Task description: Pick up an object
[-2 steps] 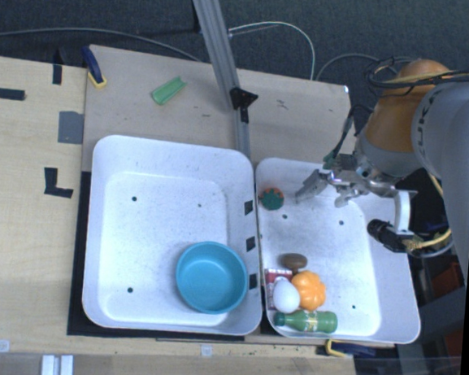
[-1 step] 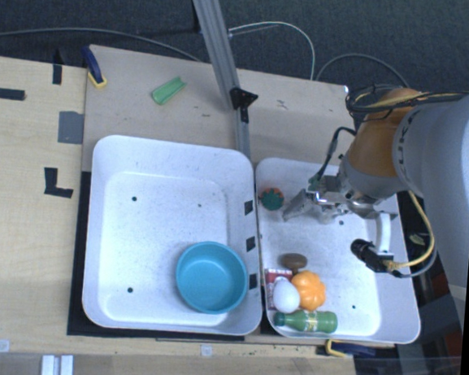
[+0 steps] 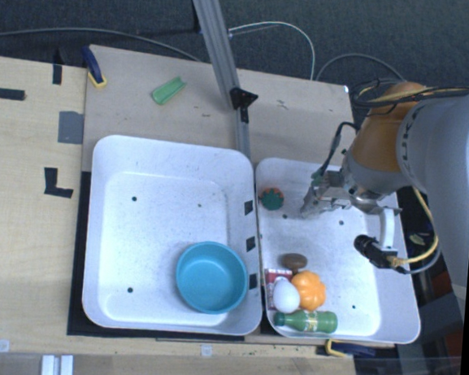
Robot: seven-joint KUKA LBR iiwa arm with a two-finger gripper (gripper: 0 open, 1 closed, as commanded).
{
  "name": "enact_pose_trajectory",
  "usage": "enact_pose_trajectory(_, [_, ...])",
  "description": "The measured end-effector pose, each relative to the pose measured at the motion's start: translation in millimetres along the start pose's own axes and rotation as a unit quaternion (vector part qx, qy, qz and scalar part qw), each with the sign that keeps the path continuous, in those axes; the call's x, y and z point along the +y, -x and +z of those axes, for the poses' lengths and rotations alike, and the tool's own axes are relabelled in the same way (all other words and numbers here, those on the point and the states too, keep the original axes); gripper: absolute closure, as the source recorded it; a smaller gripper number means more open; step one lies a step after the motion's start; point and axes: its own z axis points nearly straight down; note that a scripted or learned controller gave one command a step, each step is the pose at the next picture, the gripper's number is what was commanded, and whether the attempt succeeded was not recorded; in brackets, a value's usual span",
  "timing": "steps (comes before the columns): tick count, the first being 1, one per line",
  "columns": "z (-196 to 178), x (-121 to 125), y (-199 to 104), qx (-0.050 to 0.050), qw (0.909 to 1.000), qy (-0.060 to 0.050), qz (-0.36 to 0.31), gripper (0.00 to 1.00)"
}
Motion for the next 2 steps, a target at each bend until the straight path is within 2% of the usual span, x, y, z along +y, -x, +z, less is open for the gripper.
enact_pose_trajectory(2, [-105.1, 2.1, -18.4, 0.0, 1.0, 0.004, 0.0, 1.0])
